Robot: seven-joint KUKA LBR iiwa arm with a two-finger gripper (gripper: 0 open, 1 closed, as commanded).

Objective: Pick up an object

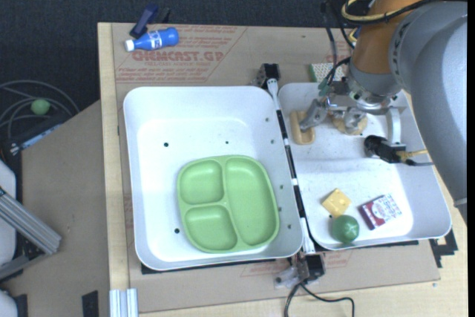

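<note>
Two white bins are sitting side by side under my camera, and I am seeing the gripper (331, 121) hanging over the far end of the right bin (349, 171), its jaws standing apart with nothing between them. A tan block (301, 130) is lying just beside the finger on the left-bin side, close against the wall that borders the left bin (185, 130). I cannot tell whether finger and block are touching. The block's long axis is running along that wall, one end pointing to the far rim and the other toward the near rim. Nearer the camera in the same bin, a yellow piece (336, 201), a green ball (344, 229) and a red packet (380, 211) are lying close together, well apart from the gripper. A green divided plate (226, 203) is resting in the left bin.
</note>
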